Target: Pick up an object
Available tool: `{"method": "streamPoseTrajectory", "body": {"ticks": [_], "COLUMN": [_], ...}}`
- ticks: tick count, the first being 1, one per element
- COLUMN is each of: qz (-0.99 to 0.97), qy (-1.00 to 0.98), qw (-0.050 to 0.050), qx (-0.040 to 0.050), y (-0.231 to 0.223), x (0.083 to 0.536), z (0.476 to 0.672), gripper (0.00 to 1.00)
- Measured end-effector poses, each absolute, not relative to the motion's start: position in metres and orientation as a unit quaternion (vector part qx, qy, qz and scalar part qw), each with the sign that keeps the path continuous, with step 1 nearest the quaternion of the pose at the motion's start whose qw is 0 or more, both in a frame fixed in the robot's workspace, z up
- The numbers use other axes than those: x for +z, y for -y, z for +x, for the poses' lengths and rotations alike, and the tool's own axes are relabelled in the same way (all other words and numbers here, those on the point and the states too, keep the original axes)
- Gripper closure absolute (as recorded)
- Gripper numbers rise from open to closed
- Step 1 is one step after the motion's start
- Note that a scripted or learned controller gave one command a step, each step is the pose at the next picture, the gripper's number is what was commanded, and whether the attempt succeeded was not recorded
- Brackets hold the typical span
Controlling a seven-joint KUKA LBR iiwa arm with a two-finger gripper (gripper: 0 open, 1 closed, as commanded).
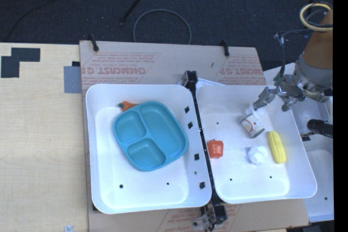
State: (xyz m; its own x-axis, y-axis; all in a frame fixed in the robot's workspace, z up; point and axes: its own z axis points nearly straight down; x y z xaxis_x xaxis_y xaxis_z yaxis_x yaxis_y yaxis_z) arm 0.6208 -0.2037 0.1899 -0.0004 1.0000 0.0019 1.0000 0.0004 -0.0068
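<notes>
In the right bin lie a small brown-and-white carton, a yellow corn cob, a white crumpled lump and a red-orange pepper against the left wall. My gripper hovers over the bin's far right corner, just above and to the right of the carton. Its fingers are spread open, with nothing between them. The left bin holds a blue divided plate, and a small orange item peeks out behind it.
A black divider runs between the two bins. Cardboard sheets lie under the bins at the back. The grey arm enters from the right, above the right bin's edge.
</notes>
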Motion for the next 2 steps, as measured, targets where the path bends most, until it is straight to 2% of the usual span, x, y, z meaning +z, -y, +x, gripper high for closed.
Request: {"method": "streamPoseTrajectory", "body": {"ticks": [1,2], "qz": [-0.707,-0.707], "qy": [0.708,0.707], "qw": [0.003,0.001], "qx": [0.0016,0.0008], "y": [0.193,0.195], "x": [0.139,0.153], "z": [0.619,0.620], "gripper": [0.00,1.00]}}
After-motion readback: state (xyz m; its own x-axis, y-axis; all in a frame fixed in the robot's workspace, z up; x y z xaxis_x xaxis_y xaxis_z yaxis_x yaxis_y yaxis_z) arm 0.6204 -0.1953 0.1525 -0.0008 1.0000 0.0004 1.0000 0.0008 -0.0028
